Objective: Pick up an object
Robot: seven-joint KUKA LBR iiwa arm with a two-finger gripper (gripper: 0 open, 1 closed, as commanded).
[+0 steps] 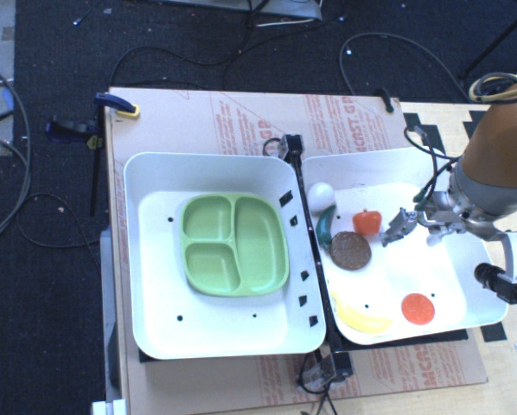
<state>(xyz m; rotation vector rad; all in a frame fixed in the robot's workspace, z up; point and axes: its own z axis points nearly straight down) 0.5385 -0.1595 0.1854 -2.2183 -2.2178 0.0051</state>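
Note:
The right bin [466, 318] holds several small items. There is a white ball [321, 194], a teal piece [326, 226], a red-orange pepper-like item [367, 222], a brown round patty [351, 251], a yellow banana [362, 318] and a red-orange disc [418, 309]. My gripper [395, 227] hovers over the middle of this bin, just right of the red-orange pepper-like item and up-right of the patty. It looks open, with nothing between its fingers. The arm's orange band [499, 141] sits at the right edge.
A light green divided plate [235, 244] rests in the left bin [155, 258]. A black divider with clips [306, 249] runs between the bins. Cables and a clamp [116, 104] lie past the bench's far-left corner.

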